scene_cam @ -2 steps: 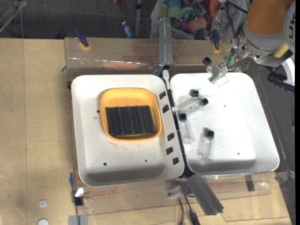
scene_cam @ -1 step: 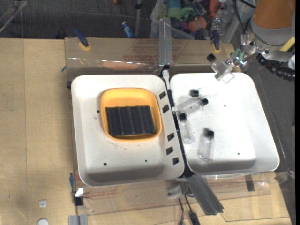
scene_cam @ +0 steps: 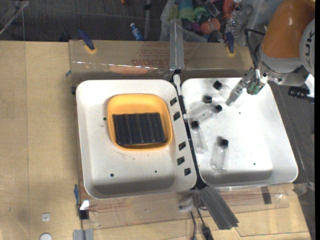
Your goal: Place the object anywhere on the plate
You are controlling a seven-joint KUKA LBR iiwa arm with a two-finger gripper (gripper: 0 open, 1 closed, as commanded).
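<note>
Objects: several small clear vials with black caps lie in the right bin (scene_cam: 260,156). One vial (scene_cam: 218,154) lies near the front, a second (scene_cam: 207,113) lies in the middle, a third (scene_cam: 197,136) is beside the left wall of this bin, and two more (scene_cam: 219,88) lie at the far side. All lie on their sides and none is on the plate.
Plate: the orange plate (scene_cam: 139,104) sits in the middle of the left bin (scene_cam: 95,169). It already carries a dark ribbed rectangular piece (scene_cam: 139,128) on its near half, so I judge that the free orange part at the far side is the better place to put a vial.
Gripper: the gripper (scene_cam: 234,98) hangs at a slant over the far part of the right bin, just beside the far vials. Its fingers are too small and blurred to read, so I cannot tell their state, and I see no vial clearly held by it.
Arm: the arm (scene_cam: 287,21) comes in from the far right corner, which explains the tilt of the tool.
Step, as I judge: the pick is not yet done; the vial must be taken first and then carried left across the wall between the two bins.
</note>
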